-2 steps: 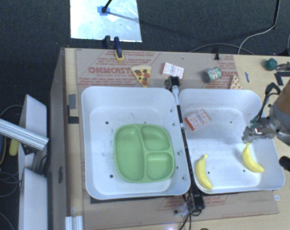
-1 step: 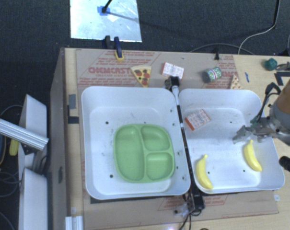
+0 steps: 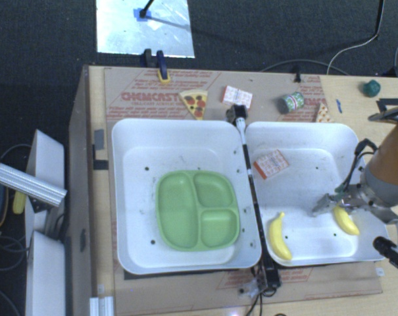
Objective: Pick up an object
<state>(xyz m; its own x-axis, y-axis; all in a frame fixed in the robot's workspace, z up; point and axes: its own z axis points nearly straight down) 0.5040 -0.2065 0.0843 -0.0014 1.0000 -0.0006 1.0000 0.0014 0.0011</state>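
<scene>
Camera view: left bin [image 3: 129, 176] holds green plate [image 3: 198, 210]; right bin [image 3: 304, 140] two bananas [image 3: 278, 237].

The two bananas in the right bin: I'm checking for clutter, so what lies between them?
Nothing but bare white bin floor lies between the left banana and the right banana in the camera view; the hand sits just above the right one.

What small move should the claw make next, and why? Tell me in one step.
Probably a short drop straight down onto the right banana. The claw sits just above that banana's upper end in the right bin, while the other banana lies farther left, near the divider. Whether the banana is between the fingers cannot be told from here, so lifting now seems premature.
</scene>
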